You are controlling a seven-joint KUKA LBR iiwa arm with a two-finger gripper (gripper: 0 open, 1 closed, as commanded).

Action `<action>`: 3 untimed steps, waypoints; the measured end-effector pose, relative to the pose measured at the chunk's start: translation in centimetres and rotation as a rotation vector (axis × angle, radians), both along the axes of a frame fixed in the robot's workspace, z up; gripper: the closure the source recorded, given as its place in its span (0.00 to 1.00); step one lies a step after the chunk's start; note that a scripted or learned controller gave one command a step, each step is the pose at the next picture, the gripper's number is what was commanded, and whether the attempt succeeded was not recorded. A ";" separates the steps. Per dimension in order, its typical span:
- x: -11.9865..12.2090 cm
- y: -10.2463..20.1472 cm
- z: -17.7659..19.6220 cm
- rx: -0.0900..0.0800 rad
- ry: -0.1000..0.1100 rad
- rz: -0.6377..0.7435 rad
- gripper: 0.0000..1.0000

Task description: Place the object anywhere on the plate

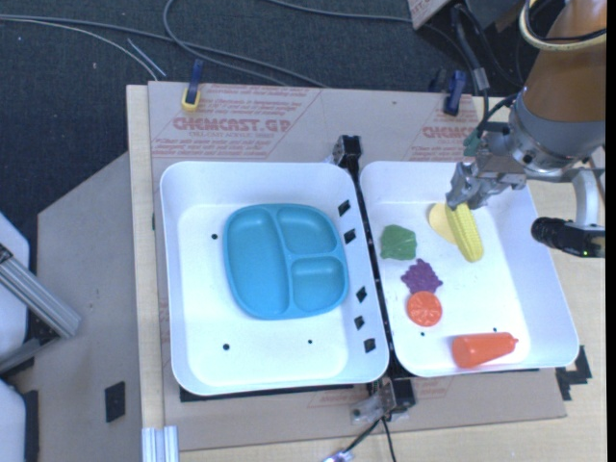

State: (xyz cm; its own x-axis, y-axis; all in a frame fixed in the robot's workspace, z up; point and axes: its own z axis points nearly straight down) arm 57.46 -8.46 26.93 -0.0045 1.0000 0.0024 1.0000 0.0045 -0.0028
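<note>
Poised low over the right white bin [539,287], the two-finger gripper [466,204] hangs at the upper end of a yellow plastic corn cob [468,231]; whether its fingers are spread or pinching cannot be told. Beside the cob lie a green leafy toy [397,243], a purple grape cluster [421,276], an orange-red tomato [424,309] and an orange carrot [483,348] (all apart from it). A blue sectioned plate [286,260] sits in the left white bin [192,258].

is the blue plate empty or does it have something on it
Empty. All three compartments of the blue plate in the left bin show bare; the corn, under the tool, lies in the right bin.
</note>
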 end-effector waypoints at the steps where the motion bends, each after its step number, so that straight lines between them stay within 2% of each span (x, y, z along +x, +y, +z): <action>1: -1.6 5.5 -1.7 0.000 0.001 0.000 1.00; 3: -5.5 15.9 -4.8 0.001 0.003 0.001 1.00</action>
State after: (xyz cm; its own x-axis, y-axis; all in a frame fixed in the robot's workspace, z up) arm 51.97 7.40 22.14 -0.0057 1.0000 0.0030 1.0000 0.0057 -0.0061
